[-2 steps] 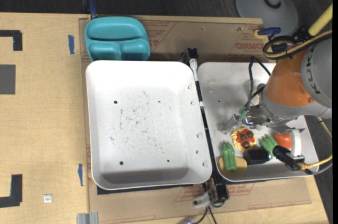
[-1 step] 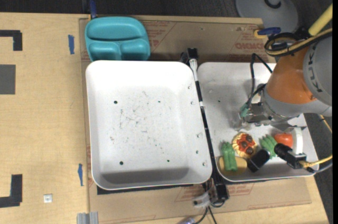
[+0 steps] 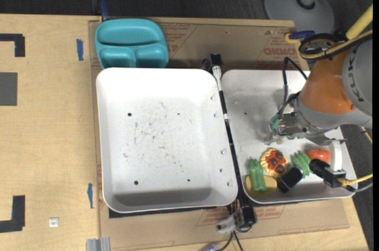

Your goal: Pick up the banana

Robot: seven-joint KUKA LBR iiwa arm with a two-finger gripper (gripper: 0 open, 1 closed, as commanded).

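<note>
Over the right bin [image 3: 249, 87], the arm's [image 3: 331, 93] fingers [image 3: 278, 125] hang down; spread unclear.

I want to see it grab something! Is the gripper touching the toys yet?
Apart. The camera view shows the gripper above bare white bin floor, with a clear gap between it and the toys piled nearer the front.

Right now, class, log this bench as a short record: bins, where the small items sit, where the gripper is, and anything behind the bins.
left bin: white, shallow, scuffed floor
right bin: white, shallow, holds the small items
small items: clustered at the near edge of the right bin; a banana cannot be told apart
gripper: over the right bin, just beyond the cluster
teal tray: behind the left bin
</note>
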